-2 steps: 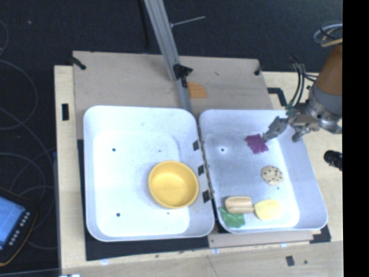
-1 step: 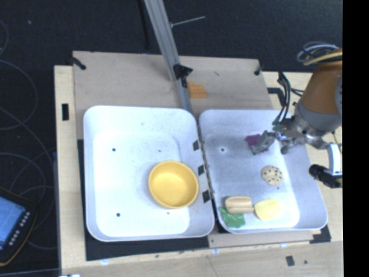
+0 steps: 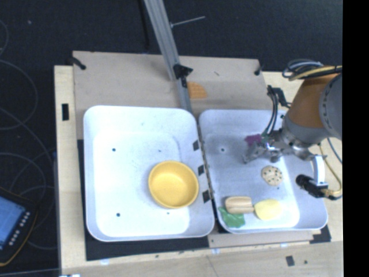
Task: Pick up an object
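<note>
Objects for the pick sit mostly in the right bin [image 3: 230, 126]. A small purple piece [image 3: 252, 138] lies near the bin's middle, toward the far side, just beside the gripper [image 3: 258, 153] and on its far side. Can't tell if they touch, as the pic is too blurry there. A round speckled item [image 3: 271, 175], pale w/ dark dots, lies just in front of the gripper and apart from it. Along the near wall of the same bin there's a tan roll [image 3: 238, 205] lying on its side, w/ a yellow lump [image 3: 268, 209] just to its right, approx touching. A green scrap [image 3: 230, 218] sits at the near-left corner, tucked under the roll's left end.

The gripper is low over the bin floor, between the purple piece and the speckled item. Whether it's open or closed can't be told, and nothing is clearly seen in its grasp. The arm [image 3: 308, 111], grey w/ an orange band, comes in from the right over the bin's far-right corner, w/ cables looped round the wrist.

The left bin [image 3: 98, 154] holds one yellow bowl [image 3: 173, 184], upright, toward its near-right part and close to the wall shared w/ the right bin.

A grey metal rail [image 3: 164, 33] slants from the top of the pic down to the gap between the bins. A small orange patch [image 3: 196, 90] lies on the bench [image 3: 127, 79] behind the bins, just right of the rail. A handheld screen unit [image 3: 12, 224] lies on the dark floor at lower left.
</note>
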Tool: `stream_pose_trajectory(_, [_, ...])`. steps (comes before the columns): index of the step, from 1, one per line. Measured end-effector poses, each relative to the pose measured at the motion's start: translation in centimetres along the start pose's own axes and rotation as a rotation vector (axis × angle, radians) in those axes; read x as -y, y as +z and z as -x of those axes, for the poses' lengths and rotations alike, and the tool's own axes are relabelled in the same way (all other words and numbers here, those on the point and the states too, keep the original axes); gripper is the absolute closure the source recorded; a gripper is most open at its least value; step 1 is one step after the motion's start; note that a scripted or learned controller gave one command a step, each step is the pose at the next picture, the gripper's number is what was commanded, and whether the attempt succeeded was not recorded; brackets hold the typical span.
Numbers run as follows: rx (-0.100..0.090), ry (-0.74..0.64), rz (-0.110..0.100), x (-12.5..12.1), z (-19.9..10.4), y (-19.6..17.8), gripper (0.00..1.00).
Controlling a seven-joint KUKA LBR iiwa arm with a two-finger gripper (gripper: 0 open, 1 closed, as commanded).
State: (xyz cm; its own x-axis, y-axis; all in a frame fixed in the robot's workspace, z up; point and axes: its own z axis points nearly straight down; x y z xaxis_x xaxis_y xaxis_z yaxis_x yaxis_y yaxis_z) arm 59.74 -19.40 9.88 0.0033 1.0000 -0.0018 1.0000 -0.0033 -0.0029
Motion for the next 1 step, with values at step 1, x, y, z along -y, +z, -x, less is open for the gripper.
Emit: stream_pose_trajectory(1, [0.001, 0.004, 0.008, -0.19, 0.13, -1.49, 1.0])
